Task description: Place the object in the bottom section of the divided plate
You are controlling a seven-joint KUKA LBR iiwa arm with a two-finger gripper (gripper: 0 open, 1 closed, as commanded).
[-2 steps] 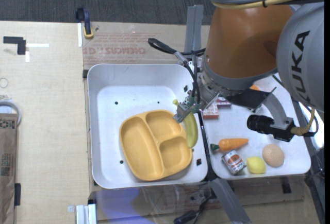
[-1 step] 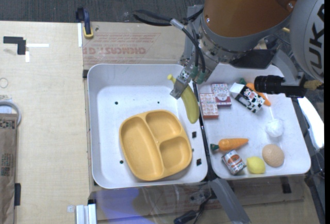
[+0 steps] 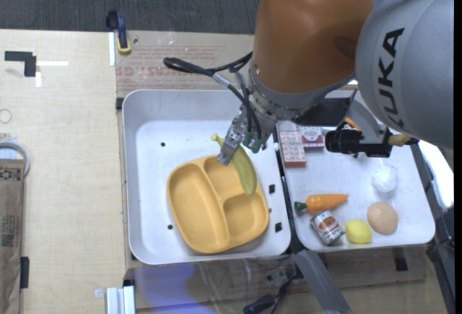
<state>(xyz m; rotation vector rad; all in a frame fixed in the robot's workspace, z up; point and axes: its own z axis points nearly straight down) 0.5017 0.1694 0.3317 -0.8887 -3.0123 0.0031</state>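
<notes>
From my seat, the left bin (image 3: 144, 182) holds the yellow divided plate (image 3: 216, 208), lying tilted with its larger section to the left and two smaller sections to the right. At the plate's upper right rim lies the object, a yellow-green banana-like toy (image 3: 245, 169), its stem end pointing up-left and its body draped over the rim and partly into the upper right section. I judge it light, probably smooth plastic or rubber, a bit slippery and curved, so I would take it across the thick middle, where the sides run nearest to parallel. The gripper (image 3: 229, 151) hangs just above the toy's upper end, touching or nearly touching it; I cannot tell from this angle whether its jaws are apart or closed, or whether the toy sits between them. Further right, the second bin (image 3: 422, 233) carries a small box (image 3: 292, 146), a carrot (image 3: 326, 201), a can (image 3: 327, 227), a lemon (image 3: 359, 232), an egg (image 3: 382, 218) and a white ball (image 3: 385, 179).
</notes>
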